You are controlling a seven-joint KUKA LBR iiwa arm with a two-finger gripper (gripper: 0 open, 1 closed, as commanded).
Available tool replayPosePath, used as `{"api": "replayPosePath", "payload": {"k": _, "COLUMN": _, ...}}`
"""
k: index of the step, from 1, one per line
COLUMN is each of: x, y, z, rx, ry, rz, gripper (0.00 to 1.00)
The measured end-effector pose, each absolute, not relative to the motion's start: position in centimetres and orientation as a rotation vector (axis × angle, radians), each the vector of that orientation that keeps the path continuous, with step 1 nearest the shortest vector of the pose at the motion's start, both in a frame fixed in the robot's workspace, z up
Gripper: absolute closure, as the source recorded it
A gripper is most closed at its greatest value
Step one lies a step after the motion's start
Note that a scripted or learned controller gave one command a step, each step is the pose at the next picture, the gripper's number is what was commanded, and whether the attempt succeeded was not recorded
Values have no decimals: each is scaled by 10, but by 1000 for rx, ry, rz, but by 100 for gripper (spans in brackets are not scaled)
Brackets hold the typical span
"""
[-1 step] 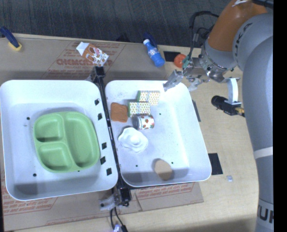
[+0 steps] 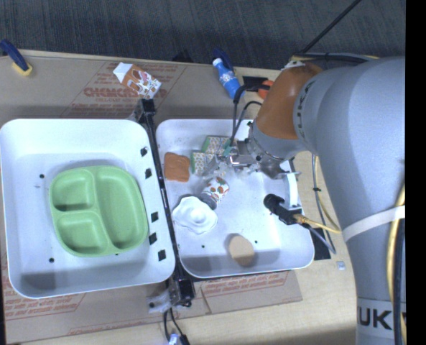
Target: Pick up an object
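My gripper (image 2: 225, 159) reaches down into the right bin (image 2: 288, 254) near its back, right against a green patterned box (image 2: 211, 148). An orange-brown slab (image 2: 176, 167) lies to the left of the box. A small patterned cup (image 2: 215, 190) lies on its side just below the gripper. In front of the cup sits a white crumpled object (image 2: 195, 215), and a tan round piece (image 2: 241, 249) rests near the bin's front wall. The wrist hides the spot where the gripper meets the box.
The left bin (image 2: 19, 264) holds a green divided plate (image 2: 98, 209). A black cable fitting (image 2: 279, 207) hangs off the arm over the right bin. Behind the bins lie a small carton (image 2: 136, 80) and a blue clamp (image 2: 227, 78). The grey arm covers the right side.
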State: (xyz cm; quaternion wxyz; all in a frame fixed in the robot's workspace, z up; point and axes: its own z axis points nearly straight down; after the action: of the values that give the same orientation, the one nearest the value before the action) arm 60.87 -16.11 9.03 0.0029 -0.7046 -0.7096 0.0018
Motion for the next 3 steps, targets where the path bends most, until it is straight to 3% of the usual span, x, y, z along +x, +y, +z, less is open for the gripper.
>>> {"api": "replayPosePath", "payload": {"k": 1, "x": 610, "y": -161, "z": 102, "rx": -2206, "ry": -2230, "rz": 7, "gripper": 100}}
{"api": "replayPosePath", "payload": {"k": 2, "x": 515, "y": -132, "z": 225, "rx": -2217, "ry": -2226, "rz": 0, "gripper": 100}}
{"api": "replayPosePath", "payload": {"k": 3, "x": 558, "y": -124, "z": 164, "rx": -2210, "ry": -2227, "rz": 7, "gripper": 100}}
